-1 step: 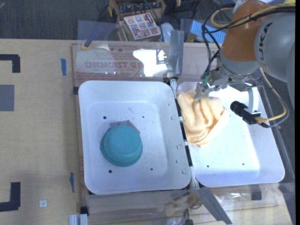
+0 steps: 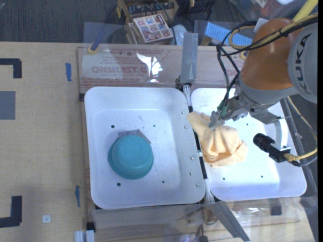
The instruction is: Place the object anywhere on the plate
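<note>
A teal plate [image 2: 131, 157] sits in the left white bin [image 2: 101, 110], toward its front left. A yellow cloth [image 2: 224, 145] lies in the right white bin [image 2: 262, 183] against its left wall, with one corner draped toward the divider. The cloth is bunched up to a peak under my gripper [image 2: 218, 121], whose fingers are pinched together on that peak. The gripper is to the right of the plate, across the divider.
The raised rims between the two bins [image 2: 196, 145] stand between cloth and plate. A black cylindrical part with a yellow cable [image 2: 267, 145] hangs to the right of the cloth. A clear panel [image 2: 131, 69] and a grey post [image 2: 189, 59] stand behind the bins.
</note>
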Controlling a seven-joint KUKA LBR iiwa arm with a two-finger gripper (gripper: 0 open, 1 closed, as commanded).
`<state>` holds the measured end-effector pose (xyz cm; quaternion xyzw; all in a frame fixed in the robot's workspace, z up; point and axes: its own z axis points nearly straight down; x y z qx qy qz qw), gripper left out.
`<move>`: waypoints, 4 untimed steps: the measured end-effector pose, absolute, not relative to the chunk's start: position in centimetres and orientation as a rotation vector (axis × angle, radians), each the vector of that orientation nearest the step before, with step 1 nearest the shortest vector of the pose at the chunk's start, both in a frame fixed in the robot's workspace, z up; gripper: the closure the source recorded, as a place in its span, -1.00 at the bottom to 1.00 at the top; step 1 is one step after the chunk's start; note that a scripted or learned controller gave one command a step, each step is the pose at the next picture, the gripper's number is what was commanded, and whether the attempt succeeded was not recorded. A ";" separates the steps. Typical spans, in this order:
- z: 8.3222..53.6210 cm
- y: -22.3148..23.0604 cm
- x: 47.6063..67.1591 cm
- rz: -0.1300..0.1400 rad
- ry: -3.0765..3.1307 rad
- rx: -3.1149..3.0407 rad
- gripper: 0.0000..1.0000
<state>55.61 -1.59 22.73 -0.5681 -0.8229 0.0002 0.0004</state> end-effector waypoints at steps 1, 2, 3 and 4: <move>18.5 2.7 52.6 0.001 -2.522 -1.874 1.00; 18.5 8.7 51.0 0.002 -2.571 -1.802 1.00; 20.5 16.4 52.0 -0.001 -2.558 -1.826 1.00; 20.5 16.4 52.0 -0.001 -2.558 -1.826 -1.00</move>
